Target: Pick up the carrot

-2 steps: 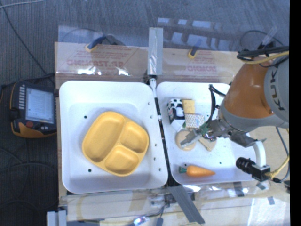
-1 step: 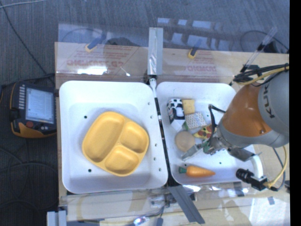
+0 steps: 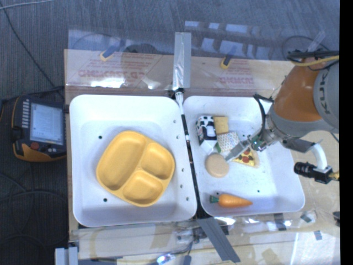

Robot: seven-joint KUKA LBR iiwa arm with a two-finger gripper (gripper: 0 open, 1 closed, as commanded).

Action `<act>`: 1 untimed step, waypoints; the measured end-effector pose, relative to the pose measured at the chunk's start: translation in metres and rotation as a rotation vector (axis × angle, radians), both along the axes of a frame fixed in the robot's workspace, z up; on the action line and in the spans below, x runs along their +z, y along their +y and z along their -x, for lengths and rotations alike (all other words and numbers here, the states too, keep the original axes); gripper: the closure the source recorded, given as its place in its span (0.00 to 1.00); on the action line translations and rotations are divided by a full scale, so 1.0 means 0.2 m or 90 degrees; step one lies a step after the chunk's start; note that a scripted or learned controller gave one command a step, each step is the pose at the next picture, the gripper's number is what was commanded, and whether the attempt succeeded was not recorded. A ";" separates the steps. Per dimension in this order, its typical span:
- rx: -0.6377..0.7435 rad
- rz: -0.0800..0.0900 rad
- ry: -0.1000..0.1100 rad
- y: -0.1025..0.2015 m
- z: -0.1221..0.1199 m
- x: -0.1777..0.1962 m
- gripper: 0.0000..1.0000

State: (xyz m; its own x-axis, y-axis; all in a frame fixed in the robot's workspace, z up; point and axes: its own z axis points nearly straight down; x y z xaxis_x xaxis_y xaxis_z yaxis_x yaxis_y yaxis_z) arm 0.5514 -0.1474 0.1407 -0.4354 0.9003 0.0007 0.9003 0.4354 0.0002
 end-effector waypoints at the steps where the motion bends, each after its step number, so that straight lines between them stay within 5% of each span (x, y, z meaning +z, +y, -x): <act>1: 0.001 -0.002 0.000 0.01 0.00 0.04 1.00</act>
